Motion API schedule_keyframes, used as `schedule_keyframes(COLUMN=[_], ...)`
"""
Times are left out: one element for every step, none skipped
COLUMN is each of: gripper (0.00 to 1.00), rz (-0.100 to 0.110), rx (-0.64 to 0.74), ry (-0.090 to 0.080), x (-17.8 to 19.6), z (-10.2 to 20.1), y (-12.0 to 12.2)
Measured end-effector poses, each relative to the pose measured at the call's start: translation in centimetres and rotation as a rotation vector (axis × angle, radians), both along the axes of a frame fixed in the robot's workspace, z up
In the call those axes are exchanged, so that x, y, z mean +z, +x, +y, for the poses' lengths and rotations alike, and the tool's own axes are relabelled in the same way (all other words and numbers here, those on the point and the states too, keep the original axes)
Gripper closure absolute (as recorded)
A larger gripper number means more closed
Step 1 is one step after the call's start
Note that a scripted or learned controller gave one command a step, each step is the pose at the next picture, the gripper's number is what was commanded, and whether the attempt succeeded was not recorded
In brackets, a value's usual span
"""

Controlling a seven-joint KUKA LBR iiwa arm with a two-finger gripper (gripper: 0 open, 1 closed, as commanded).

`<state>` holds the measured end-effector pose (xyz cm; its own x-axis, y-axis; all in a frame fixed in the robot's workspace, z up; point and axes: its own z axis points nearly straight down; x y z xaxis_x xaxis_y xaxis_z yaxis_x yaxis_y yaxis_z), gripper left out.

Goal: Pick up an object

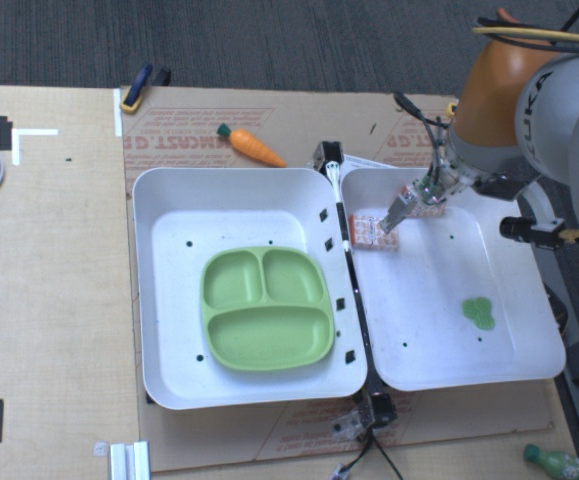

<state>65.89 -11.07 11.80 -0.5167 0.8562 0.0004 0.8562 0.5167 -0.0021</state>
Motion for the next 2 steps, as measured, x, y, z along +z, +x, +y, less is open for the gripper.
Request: schedule_keyframes(gripper=[0.0,1.0], rz=[0.005,-0.012], rx=[-0.228,-0.226], ry=[0.001,-0.002], x=[-2.0,-1.0], z=[0.7,0.6], y=[0.0,0.3])
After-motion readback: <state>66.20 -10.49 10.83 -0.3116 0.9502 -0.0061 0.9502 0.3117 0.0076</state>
